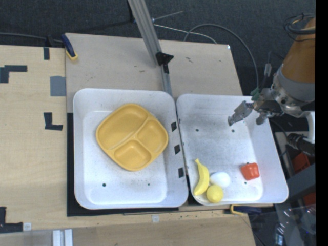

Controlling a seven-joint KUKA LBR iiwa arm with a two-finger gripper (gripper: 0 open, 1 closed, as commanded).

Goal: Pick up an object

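Camera view: the claw [245, 113] hung over the upper part of the right bin [215, 114], nothing between its fingers; whether they stood open or closed could not be told. A banana [201, 177], white ball [221, 179] and yellow ball [214, 193] lay together at that bin's lower edge, a red block [250, 171] near them. A yellow divided plate [132, 136] lay in the left bin [84, 137]. Judged: nothing lifted; descent, grasp and lift all remained.
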